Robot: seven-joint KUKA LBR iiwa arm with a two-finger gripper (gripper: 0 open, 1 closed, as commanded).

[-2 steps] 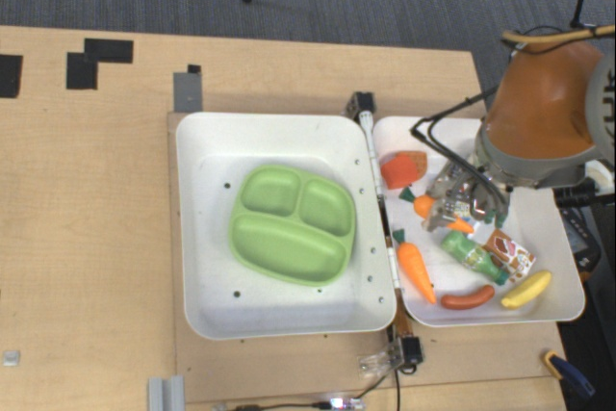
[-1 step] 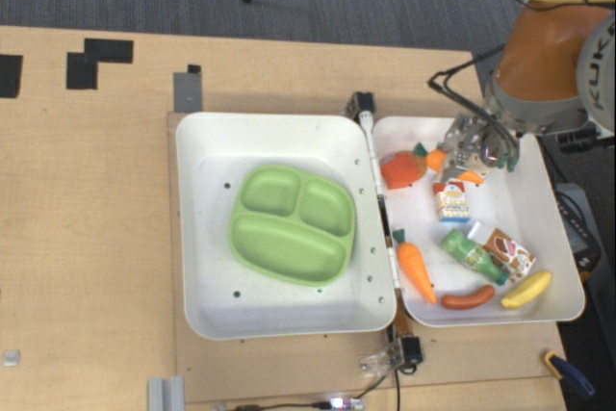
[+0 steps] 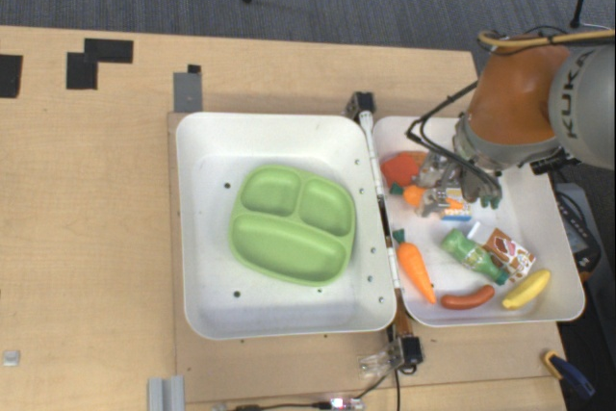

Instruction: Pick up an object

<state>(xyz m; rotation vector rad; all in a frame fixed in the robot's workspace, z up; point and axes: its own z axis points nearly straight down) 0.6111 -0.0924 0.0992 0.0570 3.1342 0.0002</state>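
Note:
The right white bin holds several toy foods. A red piece and a small orange piece lie at its upper left. A carrot lies along the left wall, with a red sausage and a yellow banana near the front. A green bottle, a brown carton and a small blue-and-white item sit mid-bin. My gripper hangs low over the bin's upper part, just right of the orange piece and above the green bottle. Nothing is visibly held.
The left white bin holds a green sectioned plate. A divider rail runs between the bins. The grey and orange arm comes in from the right over the right bin's far edge.

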